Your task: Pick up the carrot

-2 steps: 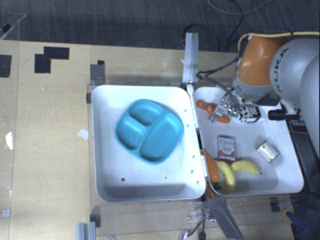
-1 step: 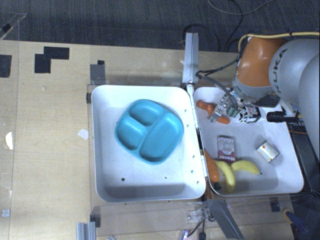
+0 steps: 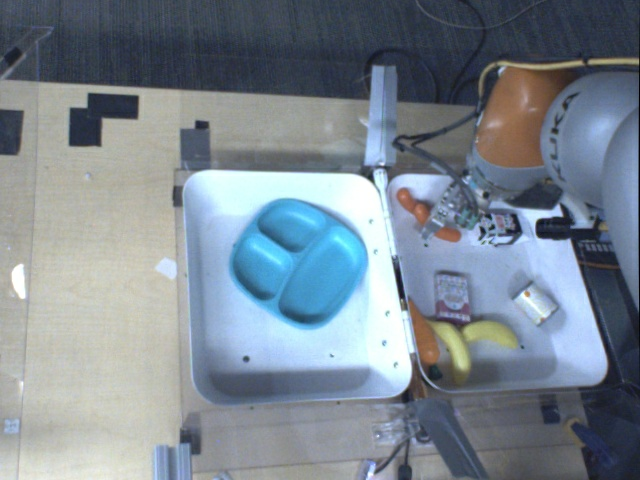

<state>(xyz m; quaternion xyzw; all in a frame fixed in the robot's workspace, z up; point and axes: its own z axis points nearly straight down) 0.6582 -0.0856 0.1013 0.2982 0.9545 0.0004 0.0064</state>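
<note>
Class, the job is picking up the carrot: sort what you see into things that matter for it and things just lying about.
Job:
carrot
gripper
right bin

Lying about:
blue plate
bananas
small box
silver can

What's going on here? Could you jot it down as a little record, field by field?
Left bin: blue divided plate
Right bin: two carrots, bananas, small box, silver piece
Far carrot: far left corner of right bin, at the gripper
Near carrot: along the left wall, by the bananas
Grip: cannot tell
</note>
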